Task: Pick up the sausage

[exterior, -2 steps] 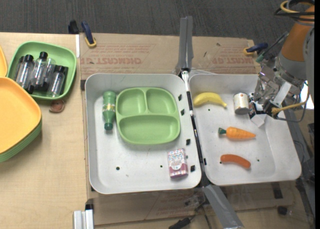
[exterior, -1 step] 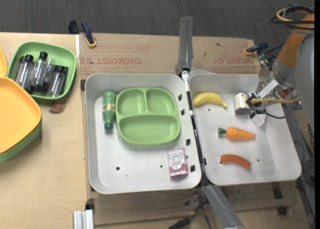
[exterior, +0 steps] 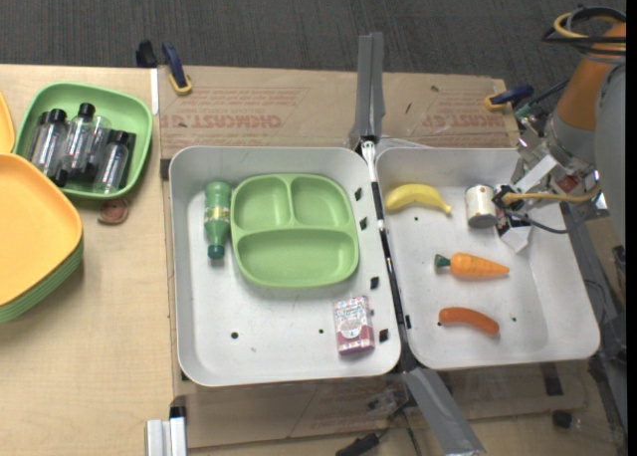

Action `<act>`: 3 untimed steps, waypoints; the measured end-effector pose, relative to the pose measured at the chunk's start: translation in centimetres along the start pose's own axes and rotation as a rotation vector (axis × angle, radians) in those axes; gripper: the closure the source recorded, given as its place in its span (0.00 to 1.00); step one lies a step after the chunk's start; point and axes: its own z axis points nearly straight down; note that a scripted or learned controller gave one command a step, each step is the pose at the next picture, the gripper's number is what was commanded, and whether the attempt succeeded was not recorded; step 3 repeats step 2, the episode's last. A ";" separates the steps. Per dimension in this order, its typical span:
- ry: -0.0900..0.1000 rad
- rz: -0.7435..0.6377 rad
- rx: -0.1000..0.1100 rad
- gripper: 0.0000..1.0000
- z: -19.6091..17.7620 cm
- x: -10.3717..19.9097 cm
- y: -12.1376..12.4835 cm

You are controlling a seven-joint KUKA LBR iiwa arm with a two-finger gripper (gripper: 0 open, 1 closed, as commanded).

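A grey KUKA arm (exterior: 582, 115) with an orange band reaches in from the view's right over two shallow white bins set side by side on the bench (exterior: 90, 384); its tool (exterior: 510, 209) hangs over the far right part of the right-hand bin (exterior: 542, 290), and whether the tool is open or closed cannot be told. A small cream cylinder (exterior: 482, 205) sits just beside the tool on the view's left; whether it is gripped or merely lying in the bin cannot be told either.

The sausage (exterior: 468, 320), orange-red and slightly curved, lies flat on the floor of the right-hand bin near its front edge, well apart from the tool; a carrot (exterior: 478, 266) with a green top lies between the two, its tip pointing to the view's right; a banana (exterior: 417, 198) rests near the bin's far left corner.

In the left-hand bin (exterior: 181, 275) a green divided plate (exterior: 295, 231) takes up the middle; a green bottle (exterior: 216, 218) lies just beside the plate's left edge; a small pink box (exterior: 353, 326) stands near the front right corner.

On the bench to the view's left, a green tray (exterior: 134, 115) holds several dark-capped bottles (exterior: 80, 145); a stack of orange plates (exterior: 35, 245) lies at the edge of the view.
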 end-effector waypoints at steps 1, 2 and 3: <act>-0.004 -0.004 0.001 1.00 -0.8 0.0 -0.1; -0.007 -0.008 0.003 1.00 -1.6 0.0 -0.1; -0.007 -0.008 0.003 1.00 -1.6 0.0 -0.1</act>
